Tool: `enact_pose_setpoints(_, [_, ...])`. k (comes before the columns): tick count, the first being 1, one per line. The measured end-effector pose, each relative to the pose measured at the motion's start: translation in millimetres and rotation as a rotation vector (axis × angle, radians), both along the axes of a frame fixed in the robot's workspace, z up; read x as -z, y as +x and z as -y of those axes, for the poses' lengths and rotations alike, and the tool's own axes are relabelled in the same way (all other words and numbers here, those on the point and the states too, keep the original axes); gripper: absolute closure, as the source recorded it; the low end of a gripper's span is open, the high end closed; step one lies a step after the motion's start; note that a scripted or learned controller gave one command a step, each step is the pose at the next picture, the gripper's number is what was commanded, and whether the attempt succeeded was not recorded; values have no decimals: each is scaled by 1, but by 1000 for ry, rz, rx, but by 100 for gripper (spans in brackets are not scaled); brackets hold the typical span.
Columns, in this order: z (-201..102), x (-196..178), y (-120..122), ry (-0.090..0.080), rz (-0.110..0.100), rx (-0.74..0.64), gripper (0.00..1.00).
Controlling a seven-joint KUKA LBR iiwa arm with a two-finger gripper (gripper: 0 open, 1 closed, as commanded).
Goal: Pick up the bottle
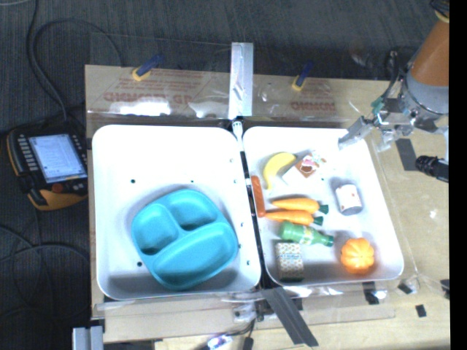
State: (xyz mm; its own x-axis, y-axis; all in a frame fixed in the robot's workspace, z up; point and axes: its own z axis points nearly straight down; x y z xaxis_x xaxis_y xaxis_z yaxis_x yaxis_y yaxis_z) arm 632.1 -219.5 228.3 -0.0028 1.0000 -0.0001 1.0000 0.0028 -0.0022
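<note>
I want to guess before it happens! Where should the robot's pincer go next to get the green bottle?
Probably toward the camera and a little left, then down. The pincer hangs at the right bin's far edge, while the green bottle lies on its side nearer the front, between the carrots and the small box.

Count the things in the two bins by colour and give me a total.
Orange: 3, carrot, carrot, pumpkin
Yellow: 1, banana
Green: 1, bottle
Blue: 1, divided plate
Red: 1, sausage
White or mixed: 3, cake slice, can, patterned box
Total: 10
</note>
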Motion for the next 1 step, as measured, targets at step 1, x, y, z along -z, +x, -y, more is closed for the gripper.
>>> enact_pose_setpoints(1, [-37,95,-89,-3,14,125,0])
